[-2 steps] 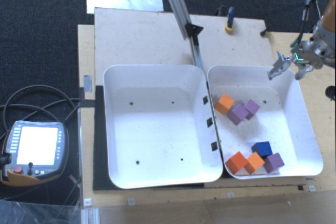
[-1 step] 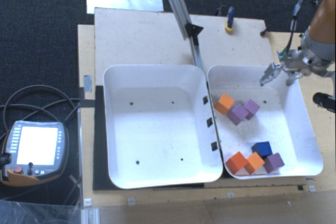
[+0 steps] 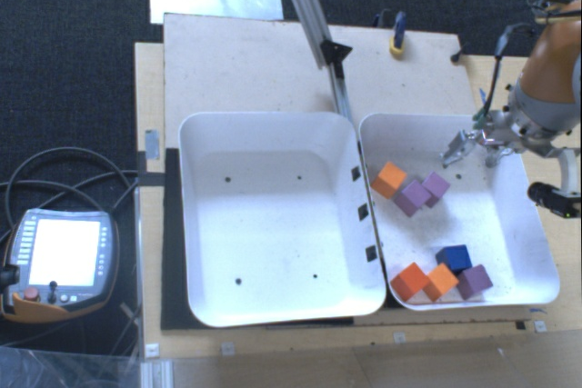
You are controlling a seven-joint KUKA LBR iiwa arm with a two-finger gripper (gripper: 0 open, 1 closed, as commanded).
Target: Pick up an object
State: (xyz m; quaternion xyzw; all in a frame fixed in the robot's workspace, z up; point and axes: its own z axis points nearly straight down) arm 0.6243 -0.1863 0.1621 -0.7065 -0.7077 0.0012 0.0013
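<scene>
nearest the camera, at the near edge of the right bin (image 3: 536,282), sits a tight cluster: red-orange block (image 3: 409,280), orange block (image 3: 441,282), blue block (image 3: 454,257) and purple block (image 3: 475,281), all touching or just beside each other. farther back in the same bin a second cluster: orange cube (image 3: 391,179) touching a purple cube (image 3: 414,195), with another purple cube (image 3: 436,185) just beside it on the right.

task looks not yet done: no block is lifted, all seven rest on the bin floor. gripper (image 3: 473,145) hangs over the far right part of the right bin, well apart from the near cluster and near but not touching the far cluster. its fingers (image 3: 454,152) look spread apart with nothing between them, though the detail is small. left to do: choose a block, come down on it, close, lift.

in the way: blocks are packed against each other, so fingers have little room to slide down beside any one; the right-hand purple cube of the far cluster seems the most exposed. near cluster also sits close to the bin wall.

around: left bin (image 3: 209,286) to the left with a few dark specks on its floor, teach pendant (image 3: 59,263) with cable on the far left, a metal pole (image 3: 305,0) slanting over the board, a yellow-and-blue clamp (image 3: 398,36) at the board's far edge.
</scene>
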